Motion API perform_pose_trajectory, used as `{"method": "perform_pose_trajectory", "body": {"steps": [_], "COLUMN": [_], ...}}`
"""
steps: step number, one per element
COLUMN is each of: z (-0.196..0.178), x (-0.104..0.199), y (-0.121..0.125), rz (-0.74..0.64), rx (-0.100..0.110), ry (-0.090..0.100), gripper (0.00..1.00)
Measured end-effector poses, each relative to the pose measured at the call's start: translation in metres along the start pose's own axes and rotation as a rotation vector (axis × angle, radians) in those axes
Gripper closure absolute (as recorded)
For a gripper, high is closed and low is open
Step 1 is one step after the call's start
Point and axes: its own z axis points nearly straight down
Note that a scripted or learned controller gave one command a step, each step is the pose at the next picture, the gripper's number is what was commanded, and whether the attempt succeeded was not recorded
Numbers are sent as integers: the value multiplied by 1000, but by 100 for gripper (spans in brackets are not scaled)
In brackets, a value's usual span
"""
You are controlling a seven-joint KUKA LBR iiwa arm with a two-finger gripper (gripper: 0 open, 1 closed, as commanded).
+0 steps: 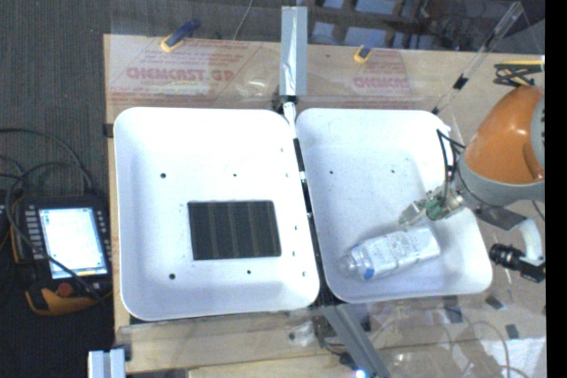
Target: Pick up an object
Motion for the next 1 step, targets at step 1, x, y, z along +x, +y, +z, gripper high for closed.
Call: {"method": "perform_pose_trajectory", "body": {"steps": [1], "z": [-150], "x": [6], "y": [22], "rz": [410], "rx": [33], "ry": [11], "gripper": [100]}}
